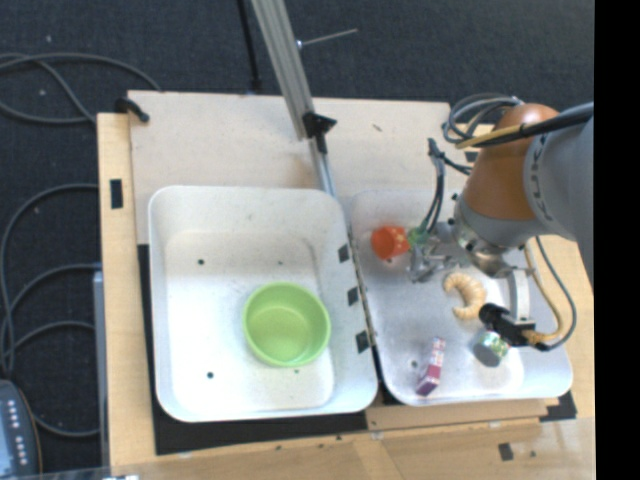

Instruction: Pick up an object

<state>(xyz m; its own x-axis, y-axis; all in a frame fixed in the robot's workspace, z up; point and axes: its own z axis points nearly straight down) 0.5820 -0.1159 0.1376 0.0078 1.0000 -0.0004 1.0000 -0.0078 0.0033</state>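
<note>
1. Red toy [389, 241] sits in right bin [395, 378], upper left part, near the wall btwn bins.
2. Gripper [425, 260] is just right of the toy, low over bin floor; can't tell if fingers are wide or narrow, nothing seen btwn them.
3. Arm [515, 183] comes in from right, orange band above wrist.
4. Same bin: tan curl [465, 293] below gripper, pink box [432, 366] near front, small grey item [489, 348] at right.
5. Left bin [175, 228] has a green bowl [287, 324], upright.
</note>
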